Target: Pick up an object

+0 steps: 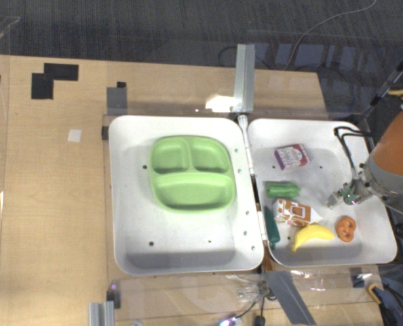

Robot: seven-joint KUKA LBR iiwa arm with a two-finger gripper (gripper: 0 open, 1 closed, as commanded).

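Dark carpet surrounds a wooden counter (45,202) bearing two shallow white bins side by side. Largest of the contents, a green divided tray (191,172) lies alone in the left bin (130,250). The right bin (385,250) holds the small pieces, with the grey arm (391,161) reaching in from the right edge. Its gripper (347,195) hangs low over the bin floor, just above the orange doughnut-like toy (346,228); it grips nothing visible, and how far apart it stands is too small to tell. That toy looks light, stiff and smooth, best pinched across its width. Beside it lies a yellow banana (314,236), curved and probably slippery. Further left sit an orange-and-white packet (295,213), a green piece (282,190) and a maroon packet (291,156), none crowding the toy.
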